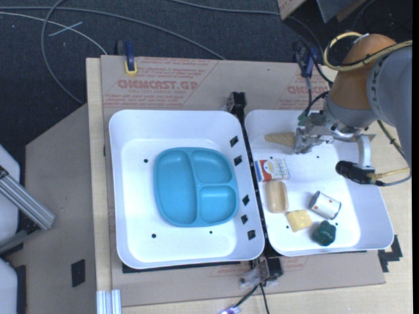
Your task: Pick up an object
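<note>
Just beside the jaws, on their far side from the arm's body, a flat tan wedge-shaped piece (280,139) lies on the floor of the right bin (366,221), and the gripper (304,142) sits low over the bin's back part with its tip touching or nearly touching that piece. Whether the jaws stand open or closed cannot be told at this slant, and nothing can be seen held between them. The chief risk, judging from this layout, is that the wedge is thin and lies flat, so the jaws may close above it or push it along the smooth white floor toward the divider between the bins. A second risk is that the approach is off-centre: the piece appears to lie mostly to one side of the jaws, so a closing motion could clip only its end and let it pivot out. Nearer the camera from the jaws lie a small red-and-white carton (271,169), a tan oblong item (276,196), a yellow block (299,220), a white-and-red can (324,205) and a dark green object (323,233), all well apart from them and unlikely to interfere. Well apart again, the left bin (131,175) holds a blue divided plate (196,186).
</note>
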Controlling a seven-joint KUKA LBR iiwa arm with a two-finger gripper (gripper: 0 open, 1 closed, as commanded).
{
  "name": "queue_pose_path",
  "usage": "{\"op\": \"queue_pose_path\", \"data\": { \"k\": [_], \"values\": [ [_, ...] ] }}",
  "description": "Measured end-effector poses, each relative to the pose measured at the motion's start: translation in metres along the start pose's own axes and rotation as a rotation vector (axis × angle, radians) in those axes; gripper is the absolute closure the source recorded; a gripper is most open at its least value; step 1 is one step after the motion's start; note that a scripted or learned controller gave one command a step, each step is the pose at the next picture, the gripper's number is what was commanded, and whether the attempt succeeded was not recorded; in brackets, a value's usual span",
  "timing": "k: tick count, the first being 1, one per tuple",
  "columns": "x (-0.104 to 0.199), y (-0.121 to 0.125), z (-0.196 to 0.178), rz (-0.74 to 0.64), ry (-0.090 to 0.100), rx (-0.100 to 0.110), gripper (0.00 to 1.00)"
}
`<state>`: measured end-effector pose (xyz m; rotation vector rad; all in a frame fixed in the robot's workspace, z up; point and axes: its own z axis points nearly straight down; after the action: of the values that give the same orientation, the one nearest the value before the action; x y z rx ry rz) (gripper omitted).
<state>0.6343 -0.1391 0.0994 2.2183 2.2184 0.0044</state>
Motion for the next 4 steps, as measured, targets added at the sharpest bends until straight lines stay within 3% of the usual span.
{"op": "queue_pose_path", "data": {
  "k": [2,3,4],
  "values": [
    [-0.013,0.01,-0.118,-0.001,-0.001,-0.003,1.0],
    [-0.013,0.01,-0.127,-0.001,0.001,0.002,1.0],
    [0.042,0.005,-0.122,-0.005,0.004,0.008,1.0]
  ]
}}
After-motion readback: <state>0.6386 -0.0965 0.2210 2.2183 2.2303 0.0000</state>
